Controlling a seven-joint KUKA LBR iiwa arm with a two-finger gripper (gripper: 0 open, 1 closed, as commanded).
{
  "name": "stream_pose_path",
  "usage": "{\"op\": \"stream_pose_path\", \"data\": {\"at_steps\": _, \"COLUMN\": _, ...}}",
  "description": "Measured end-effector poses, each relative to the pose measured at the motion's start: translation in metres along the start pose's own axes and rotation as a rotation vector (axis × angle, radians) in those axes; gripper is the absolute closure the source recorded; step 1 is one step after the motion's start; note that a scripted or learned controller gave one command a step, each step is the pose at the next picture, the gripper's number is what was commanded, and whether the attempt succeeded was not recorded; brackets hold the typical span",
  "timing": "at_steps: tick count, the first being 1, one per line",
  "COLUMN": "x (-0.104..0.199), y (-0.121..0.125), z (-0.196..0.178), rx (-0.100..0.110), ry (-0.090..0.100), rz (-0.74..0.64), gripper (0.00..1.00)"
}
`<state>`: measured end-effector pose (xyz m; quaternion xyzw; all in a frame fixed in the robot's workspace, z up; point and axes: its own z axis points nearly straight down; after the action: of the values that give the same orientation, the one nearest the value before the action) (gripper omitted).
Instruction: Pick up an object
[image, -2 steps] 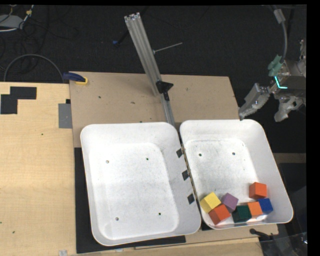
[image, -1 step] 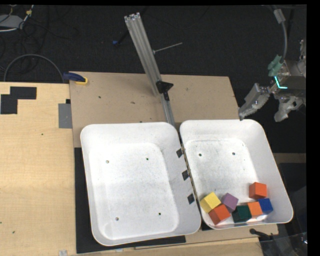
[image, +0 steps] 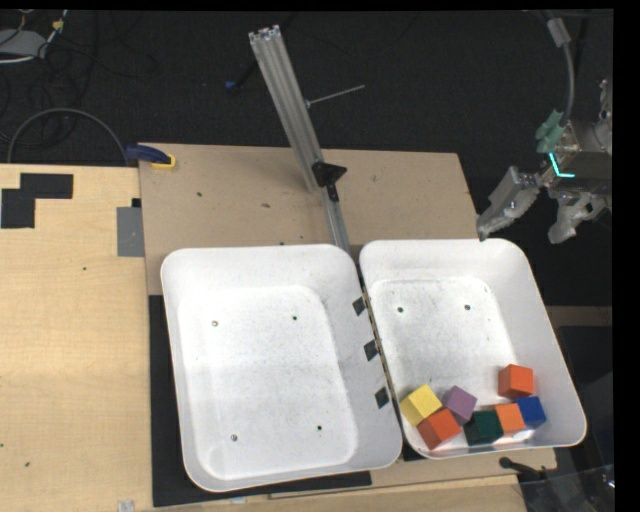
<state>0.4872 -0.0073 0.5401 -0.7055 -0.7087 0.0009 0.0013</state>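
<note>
Several small cubes lie bunched in the near corner of the right bin (image: 520, 270): a yellow cube (image: 422, 402), a purple cube (image: 460, 402), a red cube (image: 438, 428), a dark green cube (image: 484, 427), an orange cube (image: 511, 417), a blue cube (image: 532, 411) and an orange-red cube (image: 516, 380). My gripper (image: 528, 222) hangs above and beyond the right bin's far right corner, well away from the cubes. Its fingers (image: 497, 214) are spread wide apart with nothing between them.
The left bin (image: 190, 270) sits beside the right one, with black clips (image: 370, 349) along the shared edge. A slanted aluminium bar (image: 295, 115) rises behind the bins. Wooden bench boards extend to the left.
</note>
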Motion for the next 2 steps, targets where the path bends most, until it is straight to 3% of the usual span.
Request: {"op": "stream_pose_path", "data": {"at_steps": 2, "x": 0.0158, "y": 0.0000, "z": 0.0001, "rx": 0.000, "ry": 0.000, "rz": 0.002, "gripper": 0.00}}
